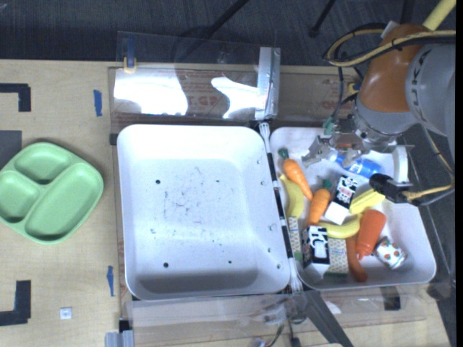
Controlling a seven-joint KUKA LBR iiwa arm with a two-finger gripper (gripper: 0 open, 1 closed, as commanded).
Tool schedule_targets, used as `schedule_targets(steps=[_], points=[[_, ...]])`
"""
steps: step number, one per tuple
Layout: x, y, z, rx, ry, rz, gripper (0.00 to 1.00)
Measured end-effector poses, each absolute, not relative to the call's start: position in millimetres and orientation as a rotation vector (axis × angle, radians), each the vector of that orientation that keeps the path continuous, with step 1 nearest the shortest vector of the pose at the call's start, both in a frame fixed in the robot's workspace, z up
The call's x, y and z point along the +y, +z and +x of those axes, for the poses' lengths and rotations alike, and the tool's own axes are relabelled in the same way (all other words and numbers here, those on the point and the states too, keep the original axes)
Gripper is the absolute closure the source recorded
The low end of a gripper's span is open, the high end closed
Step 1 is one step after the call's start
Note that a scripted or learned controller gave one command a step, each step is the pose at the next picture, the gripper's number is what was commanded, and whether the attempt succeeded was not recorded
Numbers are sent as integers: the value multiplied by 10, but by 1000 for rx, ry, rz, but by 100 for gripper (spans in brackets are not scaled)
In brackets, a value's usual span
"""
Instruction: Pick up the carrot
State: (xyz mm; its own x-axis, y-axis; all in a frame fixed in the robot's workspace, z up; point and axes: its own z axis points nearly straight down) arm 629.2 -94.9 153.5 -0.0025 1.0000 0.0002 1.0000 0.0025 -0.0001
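At lower right, the shallow white right bin (419,266) holds a red-orange pepper (370,230), yellow banana (295,197) and small orange carrot (295,177) by its left wall. Further up, the grey gripper (340,147) hovers, its opening impossible to judge.

My arm, reaching in from the right

My grey arm (434,85) bends in from the upper right corner, its orange band (387,85) sitting just above the wrist. The wrist points down and to the left, and my pincer (340,144) hangs low beneath it; its fingertips are too blurred and small to read.
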Motion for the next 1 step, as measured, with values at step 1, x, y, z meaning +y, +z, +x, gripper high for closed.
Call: schedule_targets(steps=[1], points=[[-997,1136,5989,-2512,-25,-1926,0]])
